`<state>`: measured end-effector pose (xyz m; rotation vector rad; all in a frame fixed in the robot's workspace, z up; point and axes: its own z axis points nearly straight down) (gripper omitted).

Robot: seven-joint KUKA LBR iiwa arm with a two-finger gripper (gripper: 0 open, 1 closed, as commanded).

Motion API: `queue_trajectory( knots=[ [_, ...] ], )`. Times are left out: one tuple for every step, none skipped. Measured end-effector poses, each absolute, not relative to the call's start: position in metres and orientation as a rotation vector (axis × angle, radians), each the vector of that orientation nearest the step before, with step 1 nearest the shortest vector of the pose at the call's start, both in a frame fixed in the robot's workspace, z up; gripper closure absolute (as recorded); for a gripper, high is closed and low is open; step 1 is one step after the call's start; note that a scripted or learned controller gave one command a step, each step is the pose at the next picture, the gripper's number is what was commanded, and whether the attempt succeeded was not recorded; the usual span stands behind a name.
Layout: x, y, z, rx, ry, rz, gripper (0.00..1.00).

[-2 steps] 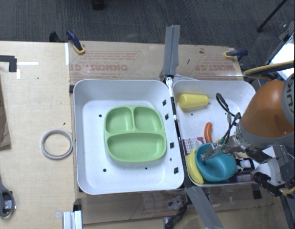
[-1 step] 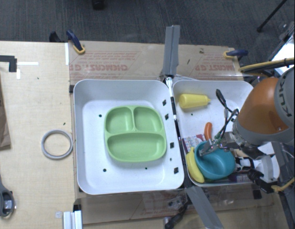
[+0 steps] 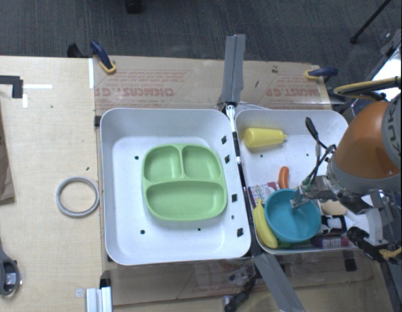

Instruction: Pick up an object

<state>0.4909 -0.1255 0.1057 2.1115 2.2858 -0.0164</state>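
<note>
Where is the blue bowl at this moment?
The blue bowl sits in the right bin, near its front edge, with the banana touching its left side and the gripper above its rim.

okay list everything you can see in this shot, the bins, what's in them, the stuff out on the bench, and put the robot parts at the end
white bins: 2, white, side by side on the bench
divided plate: 1, light green, in the left bin
yellow bottle: 1, yellow, lying at the far end of the right bin
blue bowl: 1, blue, near end of the right bin
banana: 1, yellow, against the bowl's left side
small orange item: 1, orange, middle of the right bin
tape ring: 1, grey, on the bench left of the bins
clamps: 2, blue and yellow, at the cardboard's far edge
arm: 1, grey with orange band, over the right bin
gripper: 1, dark, at the bowl's rim
</note>
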Motion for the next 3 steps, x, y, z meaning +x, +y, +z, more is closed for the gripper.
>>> queue_trajectory(
  knots=[
    [0.545, -0.074, 0.237, 1.853, 2.540, -0.007, 1.00],
    [0.557, -0.099, 0.242, 1.467, 2.779, -0.004, 1.00],
    [0.507, -0.122, 0.148, 1.381, 2.821, -0.003, 1.00]
  ],
)
